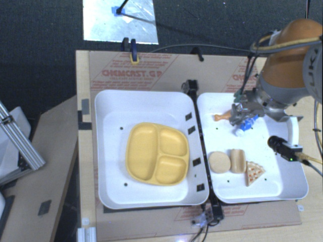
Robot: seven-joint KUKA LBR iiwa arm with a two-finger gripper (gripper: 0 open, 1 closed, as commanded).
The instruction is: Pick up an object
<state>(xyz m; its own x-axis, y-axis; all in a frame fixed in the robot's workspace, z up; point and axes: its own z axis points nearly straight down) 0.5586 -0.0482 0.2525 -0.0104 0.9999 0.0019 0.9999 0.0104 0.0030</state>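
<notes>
In the right bin point(282, 188), my gripper point(239, 119) hangs low over the back part, with a blue and white object point(247, 124) right under its tip. Sticking out to the left of the gripper is a small brown drumstick-like piece point(221, 117). Nearer the front lie a round tan cookie point(219, 162), a tan bread-like roll point(237, 160) and a pizza slice point(254, 173). Whether anything sits between the fingers is hidden by the wrist.
The left bin point(108, 135) holds a yellow divided plate point(156, 154). A black clip strip point(198, 135) joins the two bins. Cardboard point(151, 72) lies under both bins, with a blue clamp point(133, 48) at its back edge.
</notes>
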